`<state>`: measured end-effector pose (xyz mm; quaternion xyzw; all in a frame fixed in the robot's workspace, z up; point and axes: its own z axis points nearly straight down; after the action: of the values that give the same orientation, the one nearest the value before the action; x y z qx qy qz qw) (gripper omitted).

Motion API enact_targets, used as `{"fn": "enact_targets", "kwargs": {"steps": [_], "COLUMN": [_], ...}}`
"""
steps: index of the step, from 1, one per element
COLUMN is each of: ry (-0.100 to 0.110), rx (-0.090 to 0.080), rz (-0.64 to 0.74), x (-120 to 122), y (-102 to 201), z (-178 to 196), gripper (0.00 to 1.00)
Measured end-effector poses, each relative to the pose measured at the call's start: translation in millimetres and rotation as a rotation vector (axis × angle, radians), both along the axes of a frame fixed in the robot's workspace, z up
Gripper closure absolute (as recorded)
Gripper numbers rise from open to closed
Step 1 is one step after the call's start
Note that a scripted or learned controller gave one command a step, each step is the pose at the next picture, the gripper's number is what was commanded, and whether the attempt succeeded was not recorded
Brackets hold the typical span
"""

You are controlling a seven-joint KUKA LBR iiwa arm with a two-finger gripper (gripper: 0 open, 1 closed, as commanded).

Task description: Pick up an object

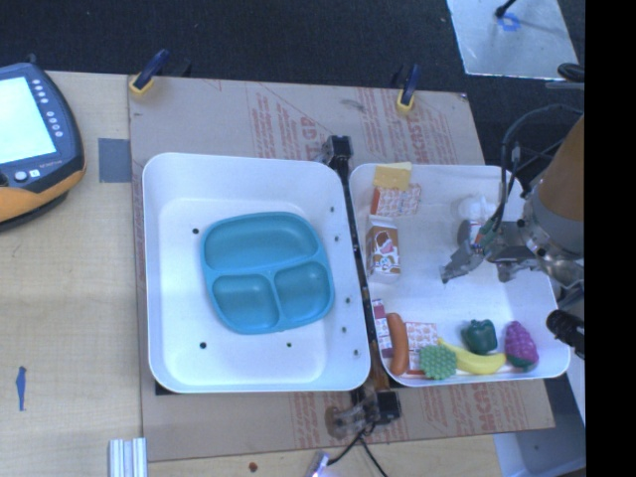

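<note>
Waiting along the right bin's [556,296] near edge are the toy foods: banana [475,362], green pepper [479,335], grapes [521,345]. Nothing's lifted yet. Above bare bin floor hangs the gripper [463,256], claw spread and holding nothing; descent and grasp remain.

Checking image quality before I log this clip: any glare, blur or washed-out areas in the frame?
Camera view: the right bin is overexposed, so its white floor loses detail around the hand; the hand itself looks slightly soft. The blue tray in the left bin is evenly lit, with a mild sheen. The pendant screen at left is blown out to white.
</note>
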<state>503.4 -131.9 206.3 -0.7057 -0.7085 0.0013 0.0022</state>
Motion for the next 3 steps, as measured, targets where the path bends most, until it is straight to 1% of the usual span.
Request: {"fn": "enact_targets", "kwargs": {"steps": [1,2,3], "ry": [-0.002,0.000,0.002], "rx": [-0.002,-0.001,-0.003], "rz": [-0.002,0.002,0.008], "x": [38.0,8.8,8.6], "y": [-68.0,-79.9,-80.8], "z": [39.6,-115.2,-105.0], "gripper": [0.00,0.00,1.00]}}
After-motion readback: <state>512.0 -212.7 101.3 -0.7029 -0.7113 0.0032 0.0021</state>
